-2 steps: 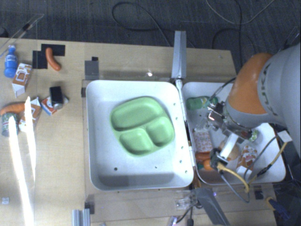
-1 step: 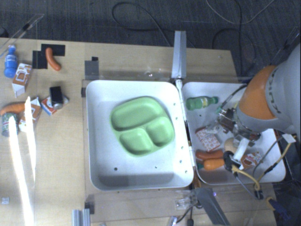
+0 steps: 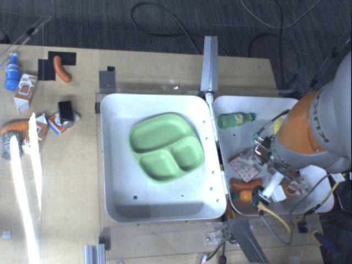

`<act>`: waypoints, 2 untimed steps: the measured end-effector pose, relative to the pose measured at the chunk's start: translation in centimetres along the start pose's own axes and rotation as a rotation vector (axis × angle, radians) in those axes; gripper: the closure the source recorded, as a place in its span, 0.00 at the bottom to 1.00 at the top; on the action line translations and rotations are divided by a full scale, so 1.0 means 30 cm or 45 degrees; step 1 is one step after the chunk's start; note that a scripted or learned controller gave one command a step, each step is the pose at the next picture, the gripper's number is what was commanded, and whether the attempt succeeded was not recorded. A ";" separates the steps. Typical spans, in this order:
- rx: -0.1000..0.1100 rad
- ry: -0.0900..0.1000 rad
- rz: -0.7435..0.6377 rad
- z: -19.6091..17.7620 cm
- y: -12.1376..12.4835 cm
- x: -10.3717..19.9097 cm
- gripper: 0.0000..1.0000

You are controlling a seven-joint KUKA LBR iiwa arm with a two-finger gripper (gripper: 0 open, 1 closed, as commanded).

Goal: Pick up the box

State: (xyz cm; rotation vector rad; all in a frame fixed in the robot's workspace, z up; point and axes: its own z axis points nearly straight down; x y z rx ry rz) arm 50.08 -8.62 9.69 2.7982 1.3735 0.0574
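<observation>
Item: box (image 3: 243, 168), small, flat, printed in a red-and-white pattern, corners a little crumpled; it lay tilted in the right bin (image 3: 242, 104), near that bin's left wall and just above the middle of its floor. Just below it sat an orange, carrot-like toy (image 3: 246, 184) against a dark round dish (image 3: 242, 203); above it, well apart, a green bottle (image 3: 235, 119) lay on its side. A second printed carton (image 3: 294, 187) rested further right, partly under cabling. Tool: the gripper (image 3: 266, 149), at the end of the grey arm with its orange band (image 3: 297, 128), hung just beside the box's upper right corner; whether it was released or clenched could not be told, since wrist hardware and wires hid that part, and nothing showed the box as held. Step, as judged: approach, with the grasp not yet made. The next move would call for centring over the box, matching its tilt, and descending without snagging the carrot toy or the loose yellow cable (image 3: 278, 216). Surroundings: the left bin (image 3: 113, 164) held a green three-compartment tray (image 3: 166, 146); on the wooden bench (image 3: 82, 147) to the left lay a blue bottle (image 3: 12, 72), an orange sausage-shaped toy (image 3: 62, 69) and small cartons.
</observation>
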 end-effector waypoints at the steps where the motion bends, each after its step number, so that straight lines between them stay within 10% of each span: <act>1: -0.001 0.005 -0.008 -0.036 0.003 0.012 1.00; 2: 0.047 -0.021 -0.289 -0.292 -0.034 -0.003 1.00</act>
